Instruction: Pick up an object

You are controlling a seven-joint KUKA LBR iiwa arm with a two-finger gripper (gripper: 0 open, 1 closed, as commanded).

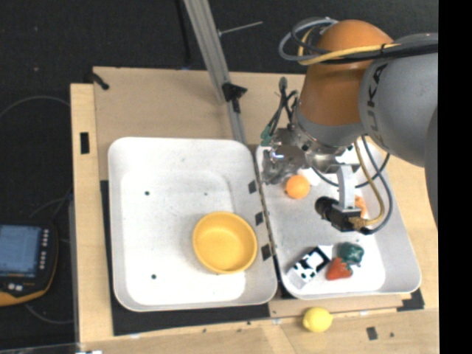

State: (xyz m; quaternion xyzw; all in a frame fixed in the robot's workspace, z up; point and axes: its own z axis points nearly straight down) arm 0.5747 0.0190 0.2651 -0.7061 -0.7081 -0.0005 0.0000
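My arm (398, 87) comes in from the right and bends down over the far left corner of the right bin (394, 268). My jaws hang there, close to the wall that this bin shares with the left bin (147, 168). They are seen from above and my own wrist covers them, so I cannot tell how far they are open, and I see nothing between them.

The orange ball (297, 187) lies on the floor of the right bin, just beside my jaws, on the side toward the near edge. I cannot tell if it touches them.

In the near part of the same bin there are three more things close together: a black and white block (310, 264), a red thing (338, 269) just to the right of it, and a dark green thing (352, 252) which touches the red one from behind.

In the left bin a yellow bowl (225, 242) stands upright, near the shared wall and toward the near side.

A small yellow ball (317, 319) lies on the table (147, 109), outside the bins, just in front of the right bin.
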